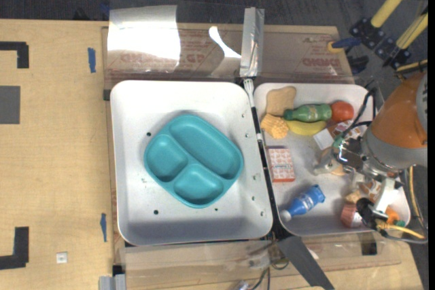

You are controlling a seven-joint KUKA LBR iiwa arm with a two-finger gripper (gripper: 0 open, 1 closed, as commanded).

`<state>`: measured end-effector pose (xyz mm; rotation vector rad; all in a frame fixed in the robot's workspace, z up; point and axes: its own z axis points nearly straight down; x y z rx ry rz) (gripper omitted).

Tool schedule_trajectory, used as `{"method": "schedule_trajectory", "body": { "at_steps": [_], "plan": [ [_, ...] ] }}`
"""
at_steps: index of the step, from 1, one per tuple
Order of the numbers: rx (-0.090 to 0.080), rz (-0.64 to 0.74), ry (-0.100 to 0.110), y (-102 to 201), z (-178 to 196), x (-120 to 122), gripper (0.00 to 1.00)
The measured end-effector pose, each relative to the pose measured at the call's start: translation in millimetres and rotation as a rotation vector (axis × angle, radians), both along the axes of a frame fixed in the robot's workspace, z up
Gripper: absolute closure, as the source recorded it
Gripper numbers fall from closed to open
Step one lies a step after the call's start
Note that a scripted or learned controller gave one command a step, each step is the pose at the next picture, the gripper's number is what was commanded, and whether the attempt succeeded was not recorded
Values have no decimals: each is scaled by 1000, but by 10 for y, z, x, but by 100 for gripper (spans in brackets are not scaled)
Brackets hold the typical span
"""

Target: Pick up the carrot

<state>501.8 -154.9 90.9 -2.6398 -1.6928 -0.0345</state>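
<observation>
a bit of orange, probably the carrot [392,217], can be seen below and right of the gripper [342,154], mostly hidden by the arm. a brown can [350,215] is parked just left of it. the gripper is held low over the right bin [326,224]. how wide it's set can't be told. 1 blue bottle [304,202] is found to its lower left.

The arm [401,125] is grey with a wide orange band; its hand [346,154] is shiny metal, with black cables beside it.
</observation>
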Motion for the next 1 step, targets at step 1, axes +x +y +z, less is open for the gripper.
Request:
{"method": "schedule_trajectory", "body": {
  "at_steps": [1],
  "plan": [
    [-14, -4, 1, -54, 95, -18, 100]
  ]
}}
